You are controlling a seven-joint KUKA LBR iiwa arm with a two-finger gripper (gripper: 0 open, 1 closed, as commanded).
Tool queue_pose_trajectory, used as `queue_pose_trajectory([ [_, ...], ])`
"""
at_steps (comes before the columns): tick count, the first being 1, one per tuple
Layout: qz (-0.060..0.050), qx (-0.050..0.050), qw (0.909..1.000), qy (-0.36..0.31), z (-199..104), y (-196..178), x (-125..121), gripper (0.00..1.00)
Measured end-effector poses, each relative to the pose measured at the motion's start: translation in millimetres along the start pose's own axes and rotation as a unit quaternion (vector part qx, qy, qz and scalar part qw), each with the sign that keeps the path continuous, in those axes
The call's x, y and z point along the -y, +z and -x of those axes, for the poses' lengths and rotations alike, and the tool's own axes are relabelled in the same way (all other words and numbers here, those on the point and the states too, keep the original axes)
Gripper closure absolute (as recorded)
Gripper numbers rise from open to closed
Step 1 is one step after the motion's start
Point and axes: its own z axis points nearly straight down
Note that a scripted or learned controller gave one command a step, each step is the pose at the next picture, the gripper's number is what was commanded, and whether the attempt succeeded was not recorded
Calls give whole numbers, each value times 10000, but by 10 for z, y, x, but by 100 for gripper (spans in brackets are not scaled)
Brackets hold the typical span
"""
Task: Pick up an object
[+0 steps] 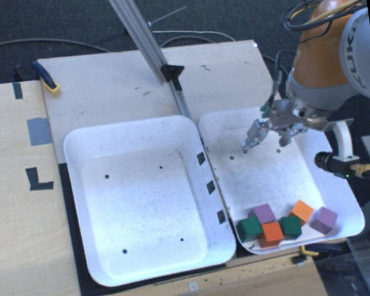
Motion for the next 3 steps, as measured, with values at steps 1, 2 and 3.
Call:
queue_pose_trajectory([
  [1, -49, 3, 10000, 31, 515, 842, 291, 0],
  [2, -15, -10, 10000, -7, 50, 734, 566, 0],
  [3, -21, 1, 10000, 8, 153, 915, 597, 0],
])
